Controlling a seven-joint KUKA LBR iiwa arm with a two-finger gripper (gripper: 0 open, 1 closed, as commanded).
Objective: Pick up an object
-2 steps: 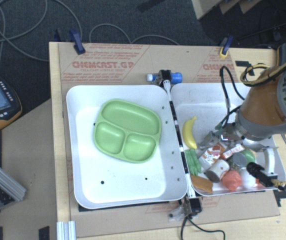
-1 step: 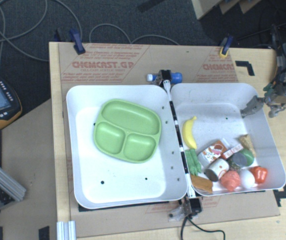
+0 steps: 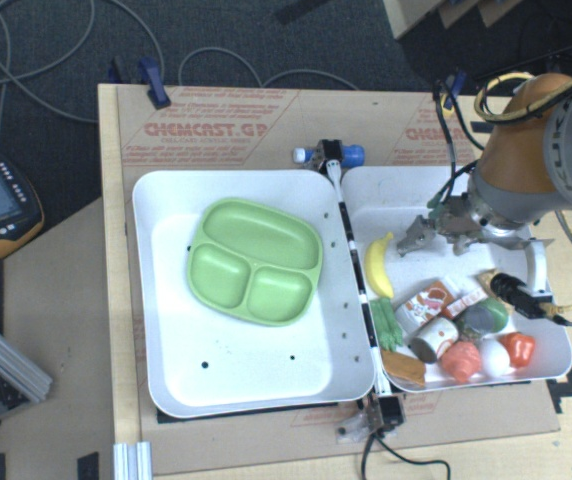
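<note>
My gripper [image 3: 436, 238] hangs over the right bin [image 3: 406, 193], in its upper middle, with the fingers spread open and nothing between them. Just left of and below it, a yellow banana [image 3: 378, 266] lies along the bin's left wall. Lower in the bin is a pile of small items: a red and white packet [image 3: 428, 303], a dark can [image 3: 434, 344], a red ball-like fruit [image 3: 459, 361], a red pepper [image 3: 518, 348], a grey-green lump [image 3: 484, 318], a green vegetable [image 3: 384, 324] and a brown piece [image 3: 404, 369].
A green divided plate [image 3: 254, 263] lies in the left bin [image 3: 166, 368]. A divider rail [image 3: 351, 258] runs between the bins. The grey and orange arm [image 3: 526, 158] covers the right bin's upper right corner, with cables trailing beside it.
</note>
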